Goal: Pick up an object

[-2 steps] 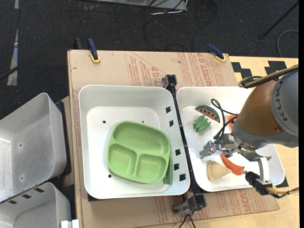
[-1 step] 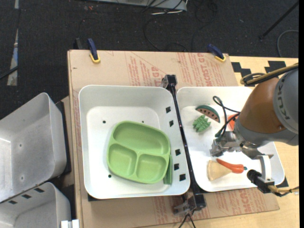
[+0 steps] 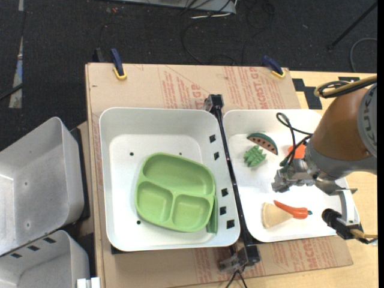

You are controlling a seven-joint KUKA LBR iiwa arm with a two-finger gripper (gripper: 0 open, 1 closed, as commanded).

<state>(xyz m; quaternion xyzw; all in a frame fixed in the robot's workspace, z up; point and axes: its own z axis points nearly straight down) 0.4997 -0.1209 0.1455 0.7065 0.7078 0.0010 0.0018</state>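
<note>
Right bin point(image 3: 240, 224) holds a watermelon slice point(image 3: 263, 142); a green toy point(image 3: 254, 156); a red pepper point(image 3: 292, 209); a beige wedge point(image 3: 274, 216).

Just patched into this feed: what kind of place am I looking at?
Probably a robotics lab test bench, not a kitchen: two white bins sit on a cardboard sheet held by clamps, toy food such as a watermelon slice lies inside, and cables trail across dark carpet.

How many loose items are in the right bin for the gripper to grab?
4: a watermelon slice at the back, a green toy beside it, a red chili on a cream wedge in front. The arm may hide more.
</note>
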